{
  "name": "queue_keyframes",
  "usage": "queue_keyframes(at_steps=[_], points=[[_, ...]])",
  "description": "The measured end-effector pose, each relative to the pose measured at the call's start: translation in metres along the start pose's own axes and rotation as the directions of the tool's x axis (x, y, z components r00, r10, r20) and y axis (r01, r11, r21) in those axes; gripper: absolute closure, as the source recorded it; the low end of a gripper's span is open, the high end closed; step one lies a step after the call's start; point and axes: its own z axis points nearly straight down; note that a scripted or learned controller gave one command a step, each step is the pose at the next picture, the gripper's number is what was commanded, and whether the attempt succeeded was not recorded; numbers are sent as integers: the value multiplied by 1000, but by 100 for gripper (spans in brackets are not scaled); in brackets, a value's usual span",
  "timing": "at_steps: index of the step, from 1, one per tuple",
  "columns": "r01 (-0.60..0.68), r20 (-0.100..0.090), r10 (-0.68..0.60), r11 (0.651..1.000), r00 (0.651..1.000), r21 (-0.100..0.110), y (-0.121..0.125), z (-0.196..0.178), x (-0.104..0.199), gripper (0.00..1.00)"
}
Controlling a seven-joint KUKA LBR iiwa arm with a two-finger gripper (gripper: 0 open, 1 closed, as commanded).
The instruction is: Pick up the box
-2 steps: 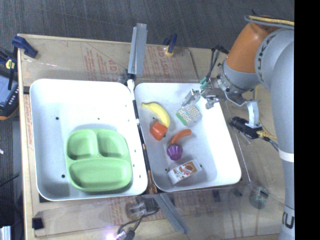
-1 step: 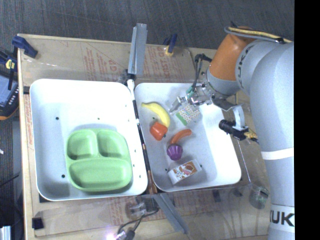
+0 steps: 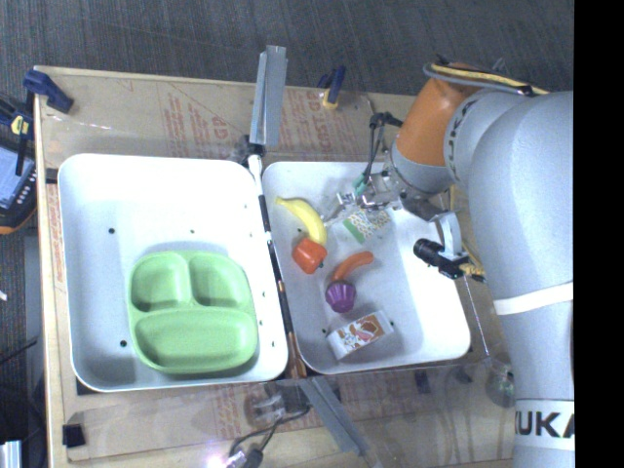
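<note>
A small white carton box (image 3: pixel 361 335) with red and brown print lies flat near the front wall of the right bin (image 3: pixel 441 322). My gripper (image 3: pixel 357 199) is low in the back of that bin, far from this box. Right under and beside the gripper lies a white packet with green speckles (image 3: pixel 369 223), which looks to be touching it. The grey arm and its orange band (image 3: pixel 429 125) reach in from the right and hide the bin's back right corner.
In the right bin lie a yellow banana (image 3: pixel 306 218), a red-orange pepper (image 3: pixel 309 254), an orange carrot (image 3: pixel 353 263) and a purple eggplant (image 3: pixel 339 295). The left bin (image 3: pixel 88 213) holds a green divided tray (image 3: pixel 193 312). A black fitting (image 3: pixel 439 255) juts from the arm.
</note>
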Motion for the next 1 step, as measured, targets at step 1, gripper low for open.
queue_keyframes(at_steps=[1], points=[[6, 1, -6, 1000, 1000, -2, 2, -12, 0, 100]])
